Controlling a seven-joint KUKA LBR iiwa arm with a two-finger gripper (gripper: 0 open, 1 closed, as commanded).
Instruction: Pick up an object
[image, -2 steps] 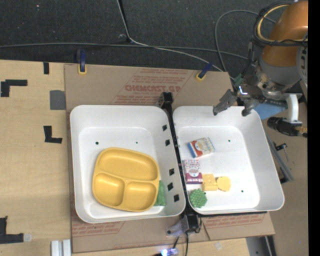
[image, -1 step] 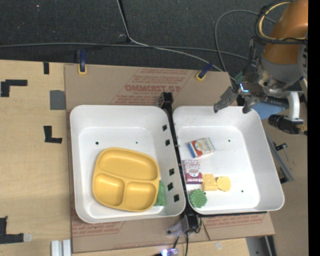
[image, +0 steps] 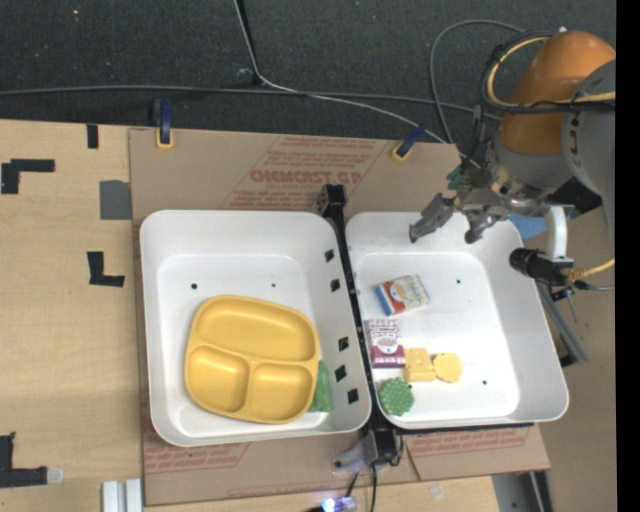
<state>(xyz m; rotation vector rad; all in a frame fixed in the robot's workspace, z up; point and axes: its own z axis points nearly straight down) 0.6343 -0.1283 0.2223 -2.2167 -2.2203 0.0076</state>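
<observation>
My gripper (image: 452, 226) hangs over the back edge of the right bin (image: 530, 330), its two dark fingers spread apart with nothing between them. Below it in that bin lie a small red, white and blue box (image: 402, 294), a purple and white packet (image: 384, 341), a yellow toy piece (image: 432, 366) and a round green object (image: 397, 396). All of these sit toward the bin's left half, well in front of the gripper. The left bin (image: 165, 300) holds a yellow divided plate (image: 251, 358) with a green item (image: 322, 388) tucked at its right edge.
A black divider with clips (image: 343, 300) runs between the two bins. Cables (image: 300, 90) cross the dark area behind the bench. The arm's orange band (image: 550, 75) and a black fitting (image: 540, 265) stand over the right bin's far right corner.
</observation>
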